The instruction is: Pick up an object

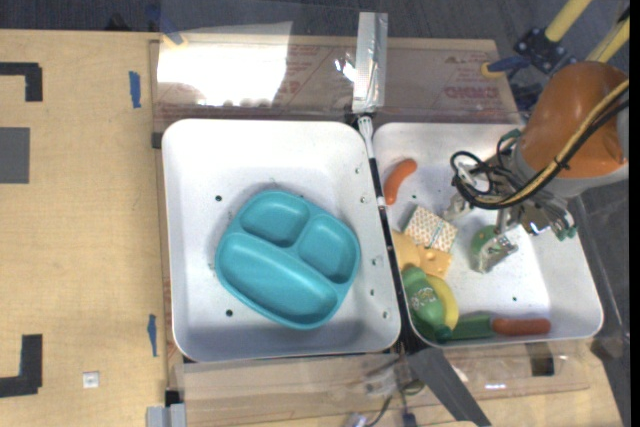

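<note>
Nearest the camera, along the right bin's (575, 280) front wall: a red sausage-like piece (521, 325), a green piece (470, 325), a yellow-green fruit (430, 300) — all at about seven o'clock from the tool (495, 247), long axes roughly three-to-nine. The tool sits low over the bin floor; its opening cannot be told. Further back, an orange piece (398, 178) at ten o'clock.

Both bins (190, 245) look like smooth white plastic; the teal divided plate (288, 257) glossy plastic; the desk (80, 215) matt, perhaps plywood.
</note>
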`<state>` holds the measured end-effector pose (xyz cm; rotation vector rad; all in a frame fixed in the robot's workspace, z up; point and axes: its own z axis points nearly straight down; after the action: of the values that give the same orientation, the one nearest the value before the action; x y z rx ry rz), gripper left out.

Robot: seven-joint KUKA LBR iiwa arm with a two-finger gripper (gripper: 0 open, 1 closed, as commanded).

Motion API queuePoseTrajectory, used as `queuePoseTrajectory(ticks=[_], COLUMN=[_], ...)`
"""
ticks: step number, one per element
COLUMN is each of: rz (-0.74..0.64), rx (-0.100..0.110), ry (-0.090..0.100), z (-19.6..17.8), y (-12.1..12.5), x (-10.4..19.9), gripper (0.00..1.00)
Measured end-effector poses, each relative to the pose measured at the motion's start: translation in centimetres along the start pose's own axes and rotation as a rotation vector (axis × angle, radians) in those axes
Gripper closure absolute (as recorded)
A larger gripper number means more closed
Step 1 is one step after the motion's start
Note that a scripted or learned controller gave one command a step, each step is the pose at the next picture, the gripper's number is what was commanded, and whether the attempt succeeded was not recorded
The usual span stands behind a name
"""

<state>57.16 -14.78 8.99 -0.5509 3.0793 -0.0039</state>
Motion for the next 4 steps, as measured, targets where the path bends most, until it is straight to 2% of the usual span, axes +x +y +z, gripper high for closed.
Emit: queuePoseTrajectory(ticks=[1, 2, 3, 4], rz=[0.382, 0.194, 0.193, 0.164], rx=[-0.002, 0.001, 0.005, 0.002], ry=[0.003, 0.002, -0.013, -0.006], z=[0.2, 0.1, -1.3, -14.4], y=[2.0, 2.8, 2.8, 3.5], x=[-9.0, -6.6, -7.1, -12.1], gripper=[0.00, 0.00, 1.00, 1.00])
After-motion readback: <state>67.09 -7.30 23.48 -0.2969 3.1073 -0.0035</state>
